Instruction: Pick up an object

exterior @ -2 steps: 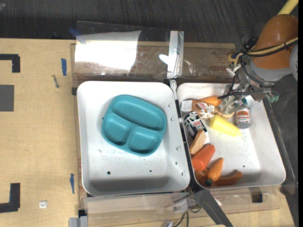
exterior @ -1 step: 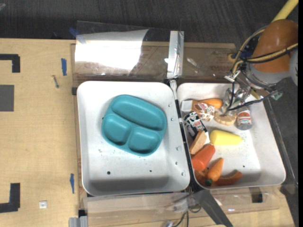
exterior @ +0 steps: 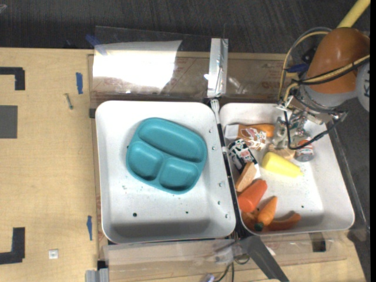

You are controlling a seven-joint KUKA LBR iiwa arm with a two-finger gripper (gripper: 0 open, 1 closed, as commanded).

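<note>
2 white bins are observed side by side on the table [exterior: 41, 157]. The left bin [exterior: 111, 210] is found to contain 1 teal sectioned plate [exterior: 166, 154], with 3 compartments counted, lying near the bin's centre.

In the right bin [exterior: 329, 198] a cluster of small toy items is recorded along the bin's 9 o'clock side. 1 yellow block [exterior: 281, 165] is noted near the bin's centre. 1 black-and-white patterned item [exterior: 239, 151] is placed at 9 o'clock of the yellow block. 1 tan wedge [exterior: 247, 175] lies just below the patterned item. 1 red-orange pepper-shaped piece [exterior: 252, 195] and 1 orange carrot-shaped piece [exterior: 267, 210] are seen at 7 o'clock of the yellow block. 1 packet with orange print [exterior: 257, 134] is recorded at 11 o'clock of it.

The end effector [exterior: 292, 135] is positioned over the upper part of the right bin, below the orange-banded arm [exterior: 336, 60]. The yellow block lies just beside it, at 6 o'clock. Whether the end effector is released or clenched cannot be told; nothing is visibly held.
</note>
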